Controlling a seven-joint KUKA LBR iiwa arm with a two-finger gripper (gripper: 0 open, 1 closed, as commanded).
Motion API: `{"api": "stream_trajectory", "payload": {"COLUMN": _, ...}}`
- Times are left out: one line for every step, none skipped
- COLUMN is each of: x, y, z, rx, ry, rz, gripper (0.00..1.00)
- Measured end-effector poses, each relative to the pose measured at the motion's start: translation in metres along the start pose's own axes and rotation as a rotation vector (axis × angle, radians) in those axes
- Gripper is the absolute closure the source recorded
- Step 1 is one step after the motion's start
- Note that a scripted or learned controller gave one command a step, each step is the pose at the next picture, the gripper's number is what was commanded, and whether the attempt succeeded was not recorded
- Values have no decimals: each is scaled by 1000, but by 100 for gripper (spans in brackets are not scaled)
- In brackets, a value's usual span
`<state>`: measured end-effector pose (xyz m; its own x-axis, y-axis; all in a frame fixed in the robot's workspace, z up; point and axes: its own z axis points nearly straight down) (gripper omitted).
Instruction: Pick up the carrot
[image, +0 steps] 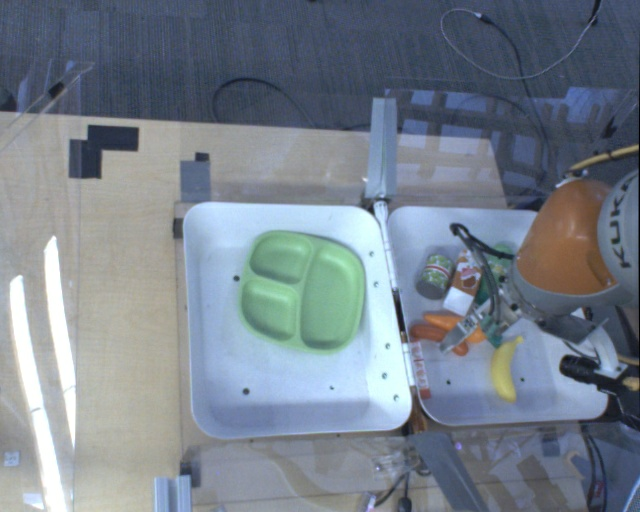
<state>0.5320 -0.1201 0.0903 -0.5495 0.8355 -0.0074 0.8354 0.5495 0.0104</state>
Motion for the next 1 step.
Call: {"api": "stream_trajectory", "payload": {"x": -1, "y": 4, "z": -13, "rx": -9, "ry": -6, "rz": -3, "gripper": 100}}
